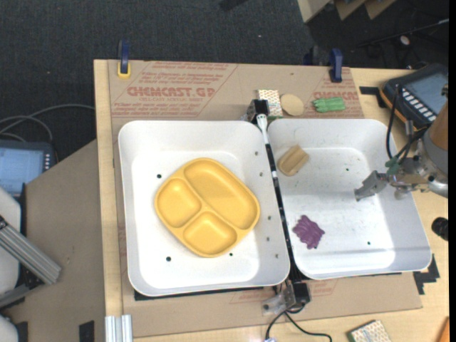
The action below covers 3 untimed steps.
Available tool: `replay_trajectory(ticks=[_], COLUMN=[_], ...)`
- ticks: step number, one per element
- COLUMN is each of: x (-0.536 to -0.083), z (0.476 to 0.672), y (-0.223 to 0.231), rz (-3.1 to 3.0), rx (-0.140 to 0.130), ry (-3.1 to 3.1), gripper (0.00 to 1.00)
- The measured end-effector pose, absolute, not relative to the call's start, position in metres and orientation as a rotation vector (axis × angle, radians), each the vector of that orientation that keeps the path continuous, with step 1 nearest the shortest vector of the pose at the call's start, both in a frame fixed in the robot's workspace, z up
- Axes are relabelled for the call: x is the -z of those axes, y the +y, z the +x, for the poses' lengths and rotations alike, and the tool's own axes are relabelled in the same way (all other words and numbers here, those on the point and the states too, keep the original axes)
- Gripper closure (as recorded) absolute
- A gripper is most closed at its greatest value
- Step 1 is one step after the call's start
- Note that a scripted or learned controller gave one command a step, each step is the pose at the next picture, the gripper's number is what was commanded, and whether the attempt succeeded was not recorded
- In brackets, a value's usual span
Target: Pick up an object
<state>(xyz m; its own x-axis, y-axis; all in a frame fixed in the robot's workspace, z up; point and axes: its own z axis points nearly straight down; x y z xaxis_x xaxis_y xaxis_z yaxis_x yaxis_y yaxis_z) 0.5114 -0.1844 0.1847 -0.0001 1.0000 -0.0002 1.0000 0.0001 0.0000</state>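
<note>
1. A bench (178,84) topped with printed brown cardboard sits on dark carpet and carries two shallow white bins side by side.
2. The left bin (139,212) holds a yellow three-compartment plastic tray (206,206).
3. The right bin (370,251) holds a tan rounded block (293,160) near its upper left and a small crumpled purple piece (308,231) lower down, well apart.
4. The gripper (370,186) hangs low over the right bin's right side; I cannot tell how its fingers stand, and nothing shows between them.
5. Judgement: it should centre over one object, probably the firmer-looking tan block, descend straight, then close squarely across it.
</note>
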Motion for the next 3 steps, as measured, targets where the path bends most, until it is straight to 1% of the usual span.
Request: replay_trajectory(ticks=[1,2,3], x=[-0.119,-0.084,-0.086], z=[0.595,0.482,0.542], y=[-0.108,-0.131,-0.159], rz=[2.209,2.235,2.216], rx=[-0.007,0.002,-0.004], ry=[2.228,2.217,2.219], gripper=[0.00,0.00,0.00])
